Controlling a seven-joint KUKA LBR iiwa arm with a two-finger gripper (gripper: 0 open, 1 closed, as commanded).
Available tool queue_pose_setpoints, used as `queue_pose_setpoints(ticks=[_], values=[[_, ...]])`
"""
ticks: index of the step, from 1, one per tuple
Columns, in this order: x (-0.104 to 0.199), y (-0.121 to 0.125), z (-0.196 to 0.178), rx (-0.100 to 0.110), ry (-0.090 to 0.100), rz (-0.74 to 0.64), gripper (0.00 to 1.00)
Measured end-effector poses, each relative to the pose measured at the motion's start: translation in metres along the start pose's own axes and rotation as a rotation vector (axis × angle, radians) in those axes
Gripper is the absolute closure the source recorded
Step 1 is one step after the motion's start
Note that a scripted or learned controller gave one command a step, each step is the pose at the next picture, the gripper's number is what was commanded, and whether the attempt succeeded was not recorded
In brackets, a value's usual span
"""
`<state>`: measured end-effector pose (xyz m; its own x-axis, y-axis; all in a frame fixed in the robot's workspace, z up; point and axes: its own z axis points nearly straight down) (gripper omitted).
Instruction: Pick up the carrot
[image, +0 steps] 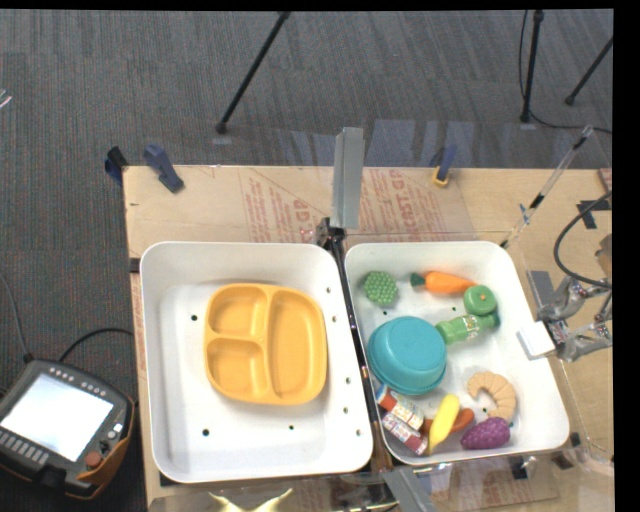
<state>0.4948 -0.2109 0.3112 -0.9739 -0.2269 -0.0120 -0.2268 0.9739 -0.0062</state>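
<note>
One carrot (446, 283) lying crosswise, tip right, green end left

From my console, the robot appears at the right edge as a small grey metal gripper assembly (572, 325), built of angular silver brackets and too small to read in detail. A pale, flat rectangular plate (536, 341) sits on its near side. A thin black cable (566, 236) loops above it, curving toward the frame's edge.
</note>
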Motion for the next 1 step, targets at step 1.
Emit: queue_pose_setpoints(ticks=[1], values=[[0.0153,0.0056,0.1726,-0.014,0.020,0.090,1.00]])
